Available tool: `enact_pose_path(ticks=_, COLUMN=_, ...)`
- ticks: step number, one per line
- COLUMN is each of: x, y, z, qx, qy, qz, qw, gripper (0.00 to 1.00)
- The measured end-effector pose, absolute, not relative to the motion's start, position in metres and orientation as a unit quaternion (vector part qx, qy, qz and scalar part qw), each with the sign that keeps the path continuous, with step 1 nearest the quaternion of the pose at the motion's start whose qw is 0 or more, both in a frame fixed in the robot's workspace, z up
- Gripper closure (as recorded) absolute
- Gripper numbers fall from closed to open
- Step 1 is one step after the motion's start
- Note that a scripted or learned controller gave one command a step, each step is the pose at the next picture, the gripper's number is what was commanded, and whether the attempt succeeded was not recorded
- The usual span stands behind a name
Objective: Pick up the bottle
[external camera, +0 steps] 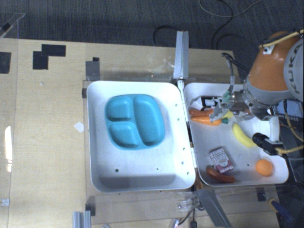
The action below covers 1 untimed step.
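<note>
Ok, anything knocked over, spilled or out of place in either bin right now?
Nothing stands out. The blue divided plate lies flat in the left bin. In the right bin, the carrot, banana, orange and small packet lie scattered but intact; nothing spilled.

Glossy blue plastic tray [135, 121], smooth white plastic bins [142, 180], pale matt wood bench [42, 141]

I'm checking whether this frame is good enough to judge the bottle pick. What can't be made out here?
- Gripper, camera view: too small and cluttered to tell how the jaws stand, or whether anything sits between them.
- Bottle: I cannot pick it out with confidence; the arm covers the right bin's far right corner.
- Small packet: its label is too small to read.
- Black and white item beside the carrot: unclear what it is.
</note>
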State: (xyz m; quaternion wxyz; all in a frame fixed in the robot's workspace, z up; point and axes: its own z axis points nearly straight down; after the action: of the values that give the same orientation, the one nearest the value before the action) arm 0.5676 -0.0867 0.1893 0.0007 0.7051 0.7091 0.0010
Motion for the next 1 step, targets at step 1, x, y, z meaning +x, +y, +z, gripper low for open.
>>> enact_pose_path(ticks=1, x=0.6156, y=-0.192, z=0.3005, qx=0.689, qy=0.725, qz=0.0017, qw=0.004, gripper=0.0)
